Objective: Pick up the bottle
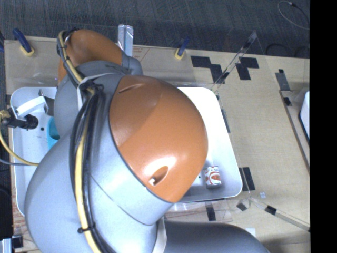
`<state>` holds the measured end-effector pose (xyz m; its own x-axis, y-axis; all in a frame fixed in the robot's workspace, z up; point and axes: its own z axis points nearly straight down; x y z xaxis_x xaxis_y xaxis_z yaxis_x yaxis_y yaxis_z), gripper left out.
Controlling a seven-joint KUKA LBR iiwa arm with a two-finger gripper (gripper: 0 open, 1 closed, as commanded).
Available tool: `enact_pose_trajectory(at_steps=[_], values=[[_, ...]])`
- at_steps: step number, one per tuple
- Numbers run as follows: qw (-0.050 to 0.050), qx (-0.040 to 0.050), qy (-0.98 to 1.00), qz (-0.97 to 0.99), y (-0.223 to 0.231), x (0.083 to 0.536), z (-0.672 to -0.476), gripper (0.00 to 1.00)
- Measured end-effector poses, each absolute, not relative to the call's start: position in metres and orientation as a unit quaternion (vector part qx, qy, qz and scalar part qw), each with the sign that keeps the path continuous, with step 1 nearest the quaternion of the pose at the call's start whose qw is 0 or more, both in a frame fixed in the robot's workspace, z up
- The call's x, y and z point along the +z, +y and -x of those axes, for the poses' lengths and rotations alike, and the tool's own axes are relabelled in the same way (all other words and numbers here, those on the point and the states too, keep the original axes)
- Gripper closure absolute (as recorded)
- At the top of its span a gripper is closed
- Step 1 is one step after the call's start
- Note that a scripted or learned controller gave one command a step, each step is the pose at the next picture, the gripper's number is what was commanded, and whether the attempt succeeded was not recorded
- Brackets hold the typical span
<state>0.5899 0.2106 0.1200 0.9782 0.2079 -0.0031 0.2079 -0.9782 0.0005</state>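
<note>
The grey and orange arm (142,157) covers most of the view and reaches over the left bin (18,157). Its wrist end and gripper (43,105) hang at the far left above that bin, largely hidden behind the arm's body. A blue thing (52,132) peeks out in the left bin right beside the arm; most of it is covered, so I cannot tell what it is. A small red and white can-like thing (212,176) stands near the front right corner of the right bin (224,136).
The two white bins sit side by side on a pale wooden bench (263,125). Blue clamps (181,48) hold the bench's far edge. Black tape marks (221,66) lie behind and beside the right bin.
</note>
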Motion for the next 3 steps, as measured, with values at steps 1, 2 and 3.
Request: enact_pose_trajectory(at_steps=[1, 2, 3], values=[[-0.001, -0.0017, 0.167, -0.986, 0.208, 0.229, -0.610, 1.00], [-0.002, -0.0037, 0.171, -0.985, 0.210, 0.238, -0.610, 1.00], [-0.003, -0.0051, 0.175, -0.985, 0.211, 0.248, -0.610, 1.00]])
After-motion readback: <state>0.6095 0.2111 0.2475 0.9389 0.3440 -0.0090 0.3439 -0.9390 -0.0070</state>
